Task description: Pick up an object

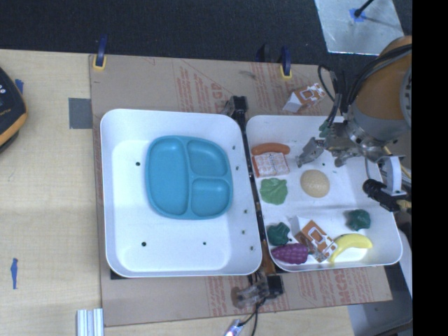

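While fingers [323, 154] spread, round beige bun [315, 183] lies below.

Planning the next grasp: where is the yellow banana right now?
The yellow banana lies in the right bin's near right corner, beside the snack packet and below the dark green piece.

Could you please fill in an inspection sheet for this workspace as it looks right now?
Surface: cardboard-covered bench bearing left bin and right bin.
Job's things: right bin holds hot dog, beige ball, banana, purple grapes, green leaf.
Clutter: blue divided plate in left bin; snack packet outside the bins.
Grippers: gripper open over right bin, holding nothing.
Cables: black cables on the arm.
Surroundings: blue clamps at the cardboard's far edge.
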You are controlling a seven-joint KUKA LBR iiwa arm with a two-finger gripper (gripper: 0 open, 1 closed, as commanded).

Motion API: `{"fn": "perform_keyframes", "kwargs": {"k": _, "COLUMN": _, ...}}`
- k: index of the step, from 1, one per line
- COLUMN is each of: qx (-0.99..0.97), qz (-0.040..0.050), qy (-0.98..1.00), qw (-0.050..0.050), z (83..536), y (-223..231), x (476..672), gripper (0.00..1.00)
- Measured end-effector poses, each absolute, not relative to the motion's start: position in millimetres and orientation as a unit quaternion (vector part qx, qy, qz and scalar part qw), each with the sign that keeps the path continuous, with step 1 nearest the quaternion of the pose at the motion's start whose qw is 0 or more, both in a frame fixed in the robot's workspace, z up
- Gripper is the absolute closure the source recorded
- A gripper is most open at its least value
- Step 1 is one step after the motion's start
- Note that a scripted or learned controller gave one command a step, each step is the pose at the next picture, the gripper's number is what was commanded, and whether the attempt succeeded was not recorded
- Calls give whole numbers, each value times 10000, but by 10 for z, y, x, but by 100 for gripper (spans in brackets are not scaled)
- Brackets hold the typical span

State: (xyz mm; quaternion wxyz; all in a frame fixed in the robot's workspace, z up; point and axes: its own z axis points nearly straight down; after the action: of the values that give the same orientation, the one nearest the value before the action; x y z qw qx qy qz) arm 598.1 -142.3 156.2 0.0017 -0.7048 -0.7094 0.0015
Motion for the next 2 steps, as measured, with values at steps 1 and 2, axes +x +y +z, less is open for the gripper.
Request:
{"fn": "perform_keyframes", "kwargs": {"k": 1, "qx": -7054, "qz": 23, "qy": -7088, "qw": 14, "z": 911, "y": -1777, "x": 5744, "gripper": 0}}
{"fn": "perform_keyframes", "kwargs": {"k": 2, "qx": -7048, "qz": 14, "qy": -7094, "qw": -10, "z": 1041, "y": -1790, "x": 5763, "gripper": 100}}
